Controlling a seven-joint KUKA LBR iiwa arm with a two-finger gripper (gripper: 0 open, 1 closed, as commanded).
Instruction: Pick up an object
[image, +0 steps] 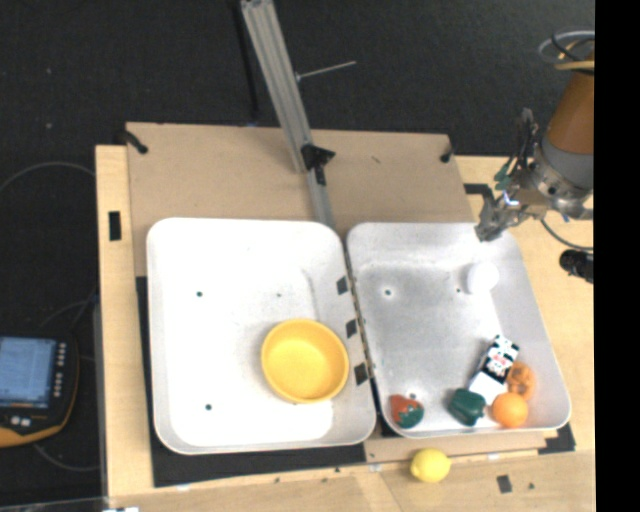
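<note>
Hand (489, 228) hovers over right bin's (420, 330) far corner; grip state unclear (too small to tell). Orange (510, 410), green block (466, 406), patterned box (497, 359) cluster in near right corner. Yellow bowl (304, 360) in left bin (200, 330).

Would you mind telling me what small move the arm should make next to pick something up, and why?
Probably carry the gripper toward the near-right corner of the right bin. It now hangs over that bin's far-right corner, away from the objects, while the orange ball, green block and black-and-white box cluster in that near corner.
</note>
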